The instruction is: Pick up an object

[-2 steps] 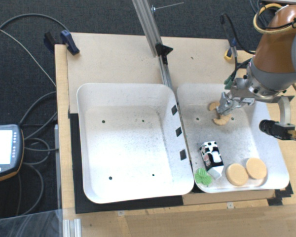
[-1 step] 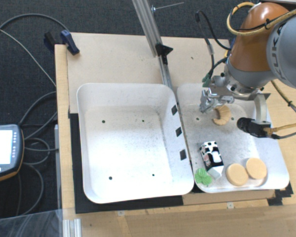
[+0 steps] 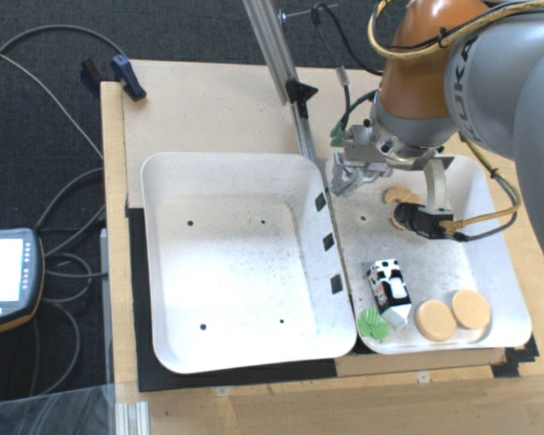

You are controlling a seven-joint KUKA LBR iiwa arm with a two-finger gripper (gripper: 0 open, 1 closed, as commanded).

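1. The arm (image 3: 453,71) reaches over the right bin (image 3: 500,270), its gripper (image 3: 344,181) low near that bin's far left corner.
2. Two tan discs (image 3: 453,315) lie touching at the near edge.
3. A black-and-white object (image 3: 388,285) lies just beside a green item (image 3: 374,323).
4. The left bin (image 3: 163,188) sits alongside.

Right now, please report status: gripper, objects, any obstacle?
Gripper low over right bin, near its far-left corner. Two tan discs, black-and-white box, green piece at near edge, untouched. Bin divider wall beside gripper.
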